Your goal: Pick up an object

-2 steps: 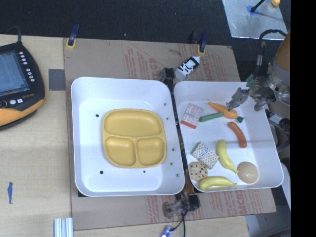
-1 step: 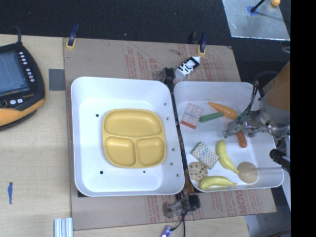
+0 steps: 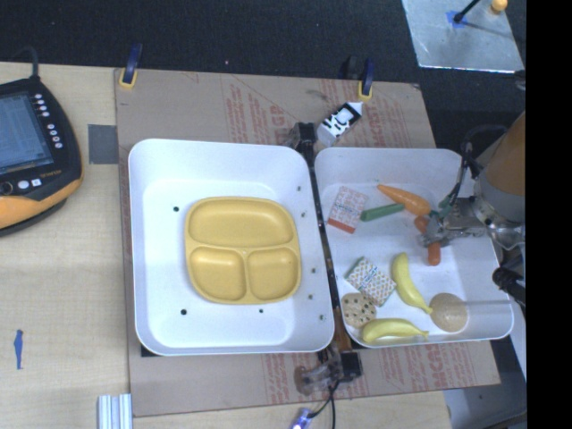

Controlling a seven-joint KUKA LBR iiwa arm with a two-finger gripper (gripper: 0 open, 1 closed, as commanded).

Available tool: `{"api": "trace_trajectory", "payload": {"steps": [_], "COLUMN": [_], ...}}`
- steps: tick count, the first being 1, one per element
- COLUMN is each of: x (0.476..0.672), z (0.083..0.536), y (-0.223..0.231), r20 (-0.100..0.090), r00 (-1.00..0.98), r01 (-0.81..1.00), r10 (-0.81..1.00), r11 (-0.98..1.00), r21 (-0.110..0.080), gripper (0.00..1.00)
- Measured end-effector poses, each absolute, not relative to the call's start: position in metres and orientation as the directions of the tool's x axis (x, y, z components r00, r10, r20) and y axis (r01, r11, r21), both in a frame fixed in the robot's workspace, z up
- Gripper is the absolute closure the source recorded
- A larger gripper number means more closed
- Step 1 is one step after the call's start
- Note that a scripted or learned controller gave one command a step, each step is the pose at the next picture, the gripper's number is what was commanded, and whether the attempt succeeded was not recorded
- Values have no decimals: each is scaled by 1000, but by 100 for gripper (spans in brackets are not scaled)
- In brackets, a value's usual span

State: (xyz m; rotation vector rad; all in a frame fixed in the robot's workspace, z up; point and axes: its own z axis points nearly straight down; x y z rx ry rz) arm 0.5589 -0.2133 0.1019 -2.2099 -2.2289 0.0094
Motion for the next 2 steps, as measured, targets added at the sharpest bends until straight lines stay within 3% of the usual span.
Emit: {"api": "trace_trajectory", "payload": {"steps": [1,2], "x": [604,557], "z": [92,193], "y": [-164,-75], "r20": [-1,0], "r00": [-8,-8], "r01": [1000,1000], "r10": [1000,1000], "r11": [8,8], "r21": [-4,-2], "gripper": [100,100]}}
